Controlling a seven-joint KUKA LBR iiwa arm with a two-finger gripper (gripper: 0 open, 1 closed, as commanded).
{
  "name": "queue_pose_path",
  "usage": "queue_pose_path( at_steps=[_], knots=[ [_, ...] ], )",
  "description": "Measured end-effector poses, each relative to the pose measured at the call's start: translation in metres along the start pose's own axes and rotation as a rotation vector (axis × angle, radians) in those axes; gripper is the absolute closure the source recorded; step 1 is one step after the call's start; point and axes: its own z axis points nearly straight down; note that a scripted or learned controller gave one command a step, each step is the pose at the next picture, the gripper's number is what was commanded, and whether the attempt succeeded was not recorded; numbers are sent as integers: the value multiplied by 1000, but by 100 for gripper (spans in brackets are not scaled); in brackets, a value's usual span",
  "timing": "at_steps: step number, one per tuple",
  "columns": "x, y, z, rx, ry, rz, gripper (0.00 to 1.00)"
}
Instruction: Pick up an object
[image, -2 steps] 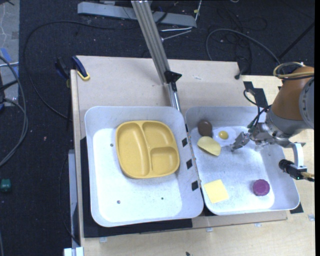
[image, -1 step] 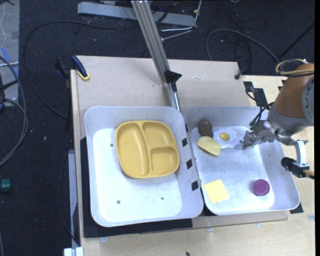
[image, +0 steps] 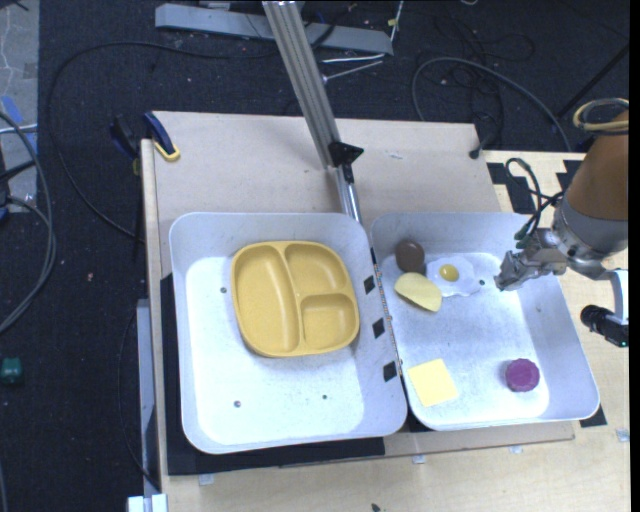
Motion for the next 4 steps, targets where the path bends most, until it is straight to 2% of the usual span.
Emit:
queue_pose_path(
  at_steps=[2, 3, 4],
  knots=[
    [7, -8, -117, -6, -2, -3, 100],
    [54, -31, -115, 4, 3, -6, 100],
    [104, -37, -100, 5, 3, -7, 100]
  ],
)
